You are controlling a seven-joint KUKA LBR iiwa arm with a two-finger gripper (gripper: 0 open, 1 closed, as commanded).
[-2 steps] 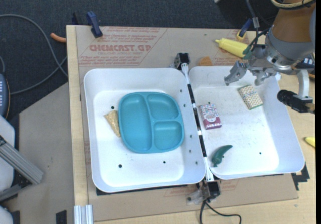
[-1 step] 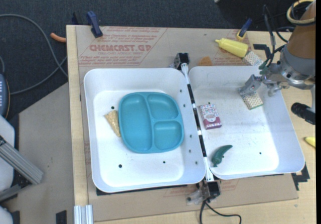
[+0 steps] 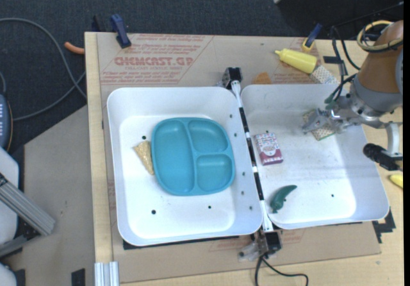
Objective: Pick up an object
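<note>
Camera view, left to right: a blue tray point(image 3: 192, 156) fills the left bin point(image 3: 122, 150), and in the right bin point(image 3: 359, 208) a small packet point(image 3: 268, 148) lies at about 8 o'clock from the gripper point(image 3: 320, 123), its long axis running 12 to 6, with a green piece point(image 3: 281, 196) further toward 7. The arm point(image 3: 379, 76) reaches in from 3 o'clock, wrist pitched down over the bin's upper part. Whether the tool is apart or together I cannot tell; something pale sits under it, unclear.

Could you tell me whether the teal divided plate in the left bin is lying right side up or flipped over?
Right side up. The teal plate lies flat in the left bin, and its three compartments face upward with raised dividers visible between them.
</note>
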